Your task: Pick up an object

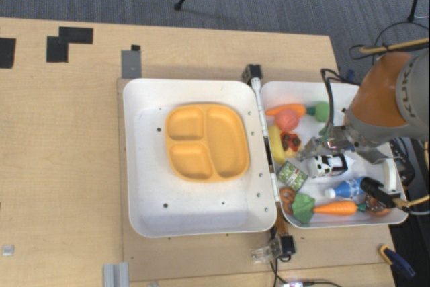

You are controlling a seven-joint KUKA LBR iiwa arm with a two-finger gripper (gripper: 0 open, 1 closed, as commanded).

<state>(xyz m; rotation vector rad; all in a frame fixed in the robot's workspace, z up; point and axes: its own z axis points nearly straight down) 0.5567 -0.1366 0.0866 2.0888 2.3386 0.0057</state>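
Arm reaches into right bin among toys. Jaws low near green packet and black-white toy; grip state cannot tell. Carrot lies at bin's near edge. Yellow tray in left bin.

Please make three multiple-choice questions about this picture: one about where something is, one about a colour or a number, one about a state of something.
1. Where does the yellow divided plate lie?
A. in the left bin
B. in the right bin
C. on the bench outside the bins

2. How many compartments does the plate have?
A. two
B. three
C. five

3. Where is the gripper at this moment?
A. above the left bin
B. outside both bins
C. low over the toys in the right bin

Answers:
1 A, the plate sits in the middle of the left bin.
2 B, one long section and two smaller ones show.
3 C, the arm reaches from the right and its tip is among the toys.
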